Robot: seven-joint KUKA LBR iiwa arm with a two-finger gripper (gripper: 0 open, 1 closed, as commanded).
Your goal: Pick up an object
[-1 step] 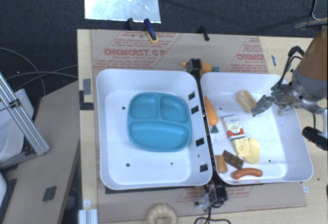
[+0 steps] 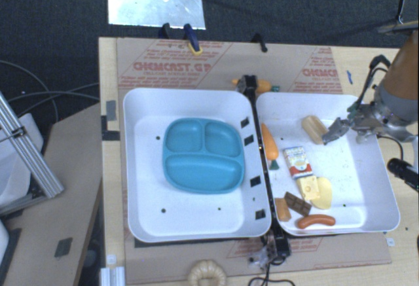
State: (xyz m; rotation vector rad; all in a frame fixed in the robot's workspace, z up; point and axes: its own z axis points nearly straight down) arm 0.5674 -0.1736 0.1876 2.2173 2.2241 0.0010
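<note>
— From the overhead camera, where does the pick stand?

— At the approach, I'd judge. The gripper (image 2: pixel 347 126) hangs over the right bin (image 2: pixel 376 173), near its far edge, and nothing sits between its fingers, which look spread apart.

— And the candidates?

— A tan block (image 2: pixel 314 129) lies just beside the fingertips, toward the bin's far left corner. An orange carrot (image 2: pixel 269 141) runs along the left wall; a small carton (image 2: pixel 298 161), a yellow cheese piece (image 2: pixel 317 191) and a sausage (image 2: pixel 317 220) trail toward the near edge. The blue plate (image 2: pixel 201 155) rests in the left bin (image 2: pixel 147 167).

— Next move?

— Likely shifting over the tan block, descending, then closing squarely.
</note>
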